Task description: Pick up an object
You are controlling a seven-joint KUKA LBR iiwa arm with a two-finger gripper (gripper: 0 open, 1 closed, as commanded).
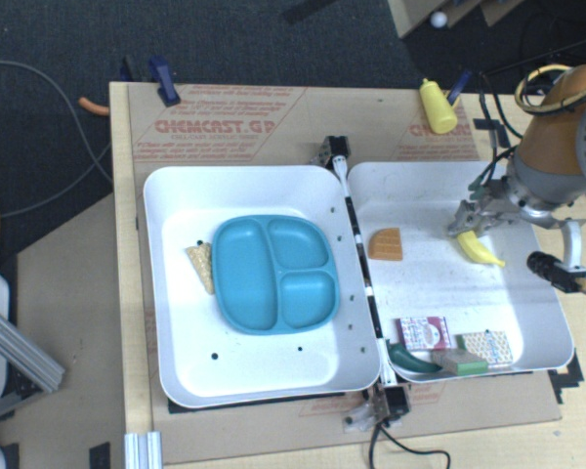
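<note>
We see a yellow banana (pixel 480 250) lying in the right bin (pixel 439 195), toward the right side of the frame. The tool (pixel 472 217) sits just above it, right at its upper end, and we cannot tell how it is set. In that same bin lie a brown cracker (pixel 386 244), a small pink box (pixel 423 334), a patterned packet (pixel 488 346) and a green thing (pixel 412 362). The left bin (pixel 171 223) holds a blue divided plate (pixel 274 273) with a tan wedge (pixel 201 264) beside it.

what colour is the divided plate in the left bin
Light blue; the divided plate shows clearly in the camera view.
</note>
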